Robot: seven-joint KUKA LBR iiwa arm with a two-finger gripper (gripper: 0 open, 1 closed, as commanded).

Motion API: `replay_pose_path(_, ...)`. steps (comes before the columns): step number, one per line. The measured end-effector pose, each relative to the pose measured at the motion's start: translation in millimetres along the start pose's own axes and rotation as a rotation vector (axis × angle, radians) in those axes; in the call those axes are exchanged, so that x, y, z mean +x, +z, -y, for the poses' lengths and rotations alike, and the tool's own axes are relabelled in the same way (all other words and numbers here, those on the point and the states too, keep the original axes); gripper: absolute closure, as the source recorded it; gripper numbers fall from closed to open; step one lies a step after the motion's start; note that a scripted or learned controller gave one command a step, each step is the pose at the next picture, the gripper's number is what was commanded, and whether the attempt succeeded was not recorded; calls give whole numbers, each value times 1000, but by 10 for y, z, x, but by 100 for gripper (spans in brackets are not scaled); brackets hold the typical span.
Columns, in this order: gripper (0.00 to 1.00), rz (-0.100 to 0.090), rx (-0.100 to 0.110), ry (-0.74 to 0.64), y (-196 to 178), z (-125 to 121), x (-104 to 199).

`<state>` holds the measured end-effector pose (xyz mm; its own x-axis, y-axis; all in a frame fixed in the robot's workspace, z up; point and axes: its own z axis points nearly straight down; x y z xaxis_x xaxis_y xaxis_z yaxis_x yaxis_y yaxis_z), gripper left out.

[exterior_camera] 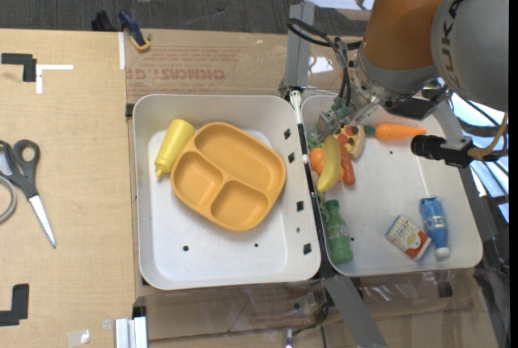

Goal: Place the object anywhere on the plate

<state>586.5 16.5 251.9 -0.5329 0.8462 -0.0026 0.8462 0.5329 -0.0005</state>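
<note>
Plate (229,174) first: a yellow-orange one with three compartments lay in the left bin (154,257), and nothing rested in any of its compartments. A yellow squeeze bottle (172,145) lay just beside the plate's upper-left edge, on the bin floor.

In the same camera view, the right bin (380,265) carried the loose items. A banana (329,167) lay against the bin's left wall, with a red piece (347,168) touching it and a pizza-slice toy (353,139) just above. A carrot (396,130) sat farther right, near the arm. A green bottle (336,231) lay at the lower left, and a small carton (406,235) and a blue tube (435,225) lay at the lower right, well apart from the cluster.

The jaws (333,121) hung over the upper-left corner of the right bin, just above the banana and pizza cluster. Whether they were open or closed could not be told; cables and the wrist hid them, and no item was seen held between them.

By my judgement the task was at its start: which item was meant was not clear, though the cluster under the jaws seemed likeliest. The pick, the carry across the dividing wall and the release onto the plate all remained.
</note>
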Motion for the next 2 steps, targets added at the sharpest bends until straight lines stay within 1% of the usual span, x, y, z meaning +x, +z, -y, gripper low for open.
replay_pose_path(1, 0, 0, 0, 0, 0, -1, 2)
replay_pose_path(2, 0, 1, -2, -324, -179, 81, -104)
